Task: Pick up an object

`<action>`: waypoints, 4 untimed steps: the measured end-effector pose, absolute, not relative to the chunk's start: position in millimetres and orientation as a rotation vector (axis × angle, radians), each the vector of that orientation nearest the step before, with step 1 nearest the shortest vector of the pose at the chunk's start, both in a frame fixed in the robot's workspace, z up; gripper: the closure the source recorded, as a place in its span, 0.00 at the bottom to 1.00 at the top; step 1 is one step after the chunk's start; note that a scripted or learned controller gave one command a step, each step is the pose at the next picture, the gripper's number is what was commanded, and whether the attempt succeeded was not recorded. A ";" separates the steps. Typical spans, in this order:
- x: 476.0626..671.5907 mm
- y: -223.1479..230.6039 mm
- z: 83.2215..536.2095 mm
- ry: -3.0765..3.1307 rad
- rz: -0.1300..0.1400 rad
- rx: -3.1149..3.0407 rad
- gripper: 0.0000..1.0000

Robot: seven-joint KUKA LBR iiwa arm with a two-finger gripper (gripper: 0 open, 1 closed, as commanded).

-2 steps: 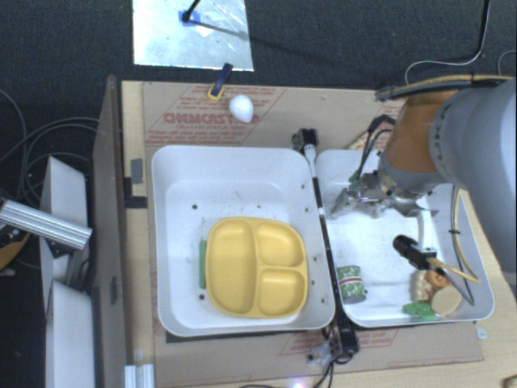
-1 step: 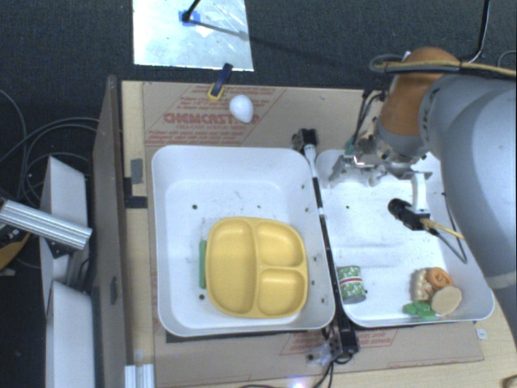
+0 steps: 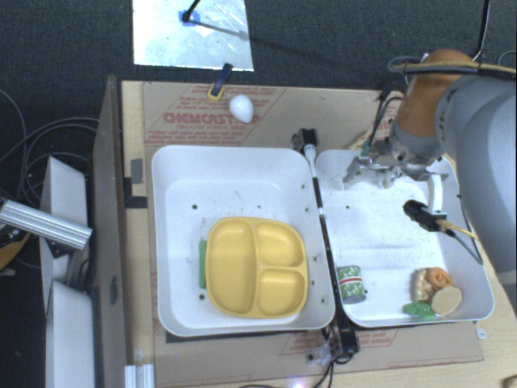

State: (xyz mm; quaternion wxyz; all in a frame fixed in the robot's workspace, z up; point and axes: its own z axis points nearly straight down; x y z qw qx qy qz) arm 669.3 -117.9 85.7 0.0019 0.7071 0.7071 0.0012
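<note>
Bench (image 3: 266, 107): brown cardboard-covered top, red print, centre of frame, on dark carpet.
Left bin (image 3: 174, 184): white; holds a yellow divided plate (image 3: 257, 265) at its lower middle.
Right bin (image 3: 380, 233): white; small green-and-white can (image 3: 350, 284) at lower left, toy food cluster (image 3: 435, 291) at lower right.
White ball (image 3: 241, 107): on the bench above the left bin.
Silver sheet (image 3: 192, 23): on the carpet, top of frame.
Cables: left edge.
Gripper (image 3: 373, 168): over the right bin's upper edge, nothing seen between its fingers; open or closed cannot be told.
</note>
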 end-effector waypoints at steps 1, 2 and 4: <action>669.2 -84.7 84.7 2.228 0.003 2.213 0.00; 631.3 -123.3 84.4 2.219 -0.003 2.224 0.00; 669.3 -107.3 85.3 2.223 0.003 2.216 0.00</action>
